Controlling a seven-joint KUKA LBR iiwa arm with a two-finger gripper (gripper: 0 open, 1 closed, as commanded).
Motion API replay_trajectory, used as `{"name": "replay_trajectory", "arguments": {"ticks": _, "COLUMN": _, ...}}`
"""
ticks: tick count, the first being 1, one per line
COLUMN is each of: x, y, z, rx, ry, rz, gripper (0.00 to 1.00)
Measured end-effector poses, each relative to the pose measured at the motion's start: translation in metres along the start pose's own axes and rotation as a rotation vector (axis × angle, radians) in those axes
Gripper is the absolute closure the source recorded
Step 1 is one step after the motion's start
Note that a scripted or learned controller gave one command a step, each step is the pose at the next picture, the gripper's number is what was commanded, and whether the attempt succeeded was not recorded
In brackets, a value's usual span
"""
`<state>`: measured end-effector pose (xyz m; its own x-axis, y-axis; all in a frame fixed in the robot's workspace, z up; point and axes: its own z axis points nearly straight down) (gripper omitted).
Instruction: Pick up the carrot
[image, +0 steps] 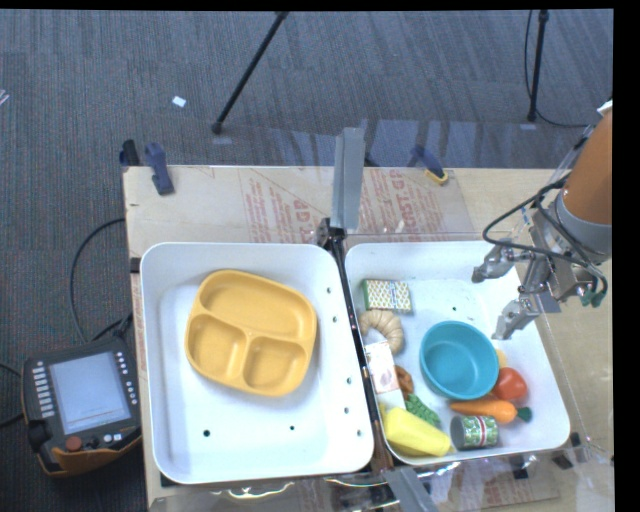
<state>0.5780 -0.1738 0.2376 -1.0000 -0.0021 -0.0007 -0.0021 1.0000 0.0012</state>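
We see the carrot (484, 408) lying left-right just nearward of the gripper (520, 318), beyond the blue bowl's (459, 359) right rim, though we cannot tell the jaws' state

The grey arm (585, 200) comes in from the right edge of the camera view, its orange band showing at the upper right just above the pale grey wrist, with dark cables looping out from the wrist toward the left. Below the wrist the gripper (508, 296) hangs over the right-hand bin's upper right part, near that bin's right edge. Its two metal fingers (490, 268) stand spread apart with a clear gap between them, one reaching toward the left and the other slanting downward, and nothing sits between them.
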Motion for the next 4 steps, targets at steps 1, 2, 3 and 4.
{"name": "replay_trajectory", "arguments": {"ticks": 1, "x": 0.045, "y": -0.008, "z": 0.069, "rx": 0.000, "ry": 0.005, "rz": 0.407, "gripper": 0.00}}
{"name": "replay_trajectory", "arguments": {"ticks": 2, "x": 0.083, "y": -0.038, "z": 0.137, "rx": 0.000, "ry": -0.014, "rz": 0.430, "gripper": 0.00}}
{"name": "replay_trajectory", "arguments": {"ticks": 3, "x": 0.093, "y": 0.013, "z": 0.143, "rx": 0.000, "ry": -0.030, "rz": 0.652, "gripper": 0.00}}
{"name": "replay_trajectory", "arguments": {"ticks": 4, "x": 0.093, "y": 0.015, "z": 0.134, "rx": -0.001, "ry": -0.023, "rz": 0.644, "gripper": 1.00}}
